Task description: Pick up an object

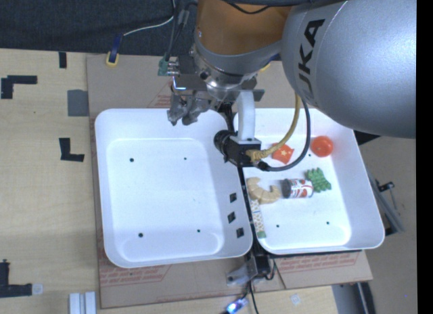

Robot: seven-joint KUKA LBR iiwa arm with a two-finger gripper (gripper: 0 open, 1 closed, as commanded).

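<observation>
The right bin (352, 238) holds the objects. A red-orange ball (322, 146) lies at its far side, with an orange piece (281, 152) to its left. A green leafy item (316, 180) sits beside a small dark bottle with a red and white label (298, 189). A tan lumpy object (262, 192) lies near the divider. My gripper (184, 111) hangs over the far rim of the left bin (115, 238), well left of all these objects and apart from them.
The arm's big grey and orange body covers the top right of the view. A black fitting with a yellow cable (237, 149) hangs over the divider between the bins. Brown cardboard (128, 82) lies under the bins.
</observation>
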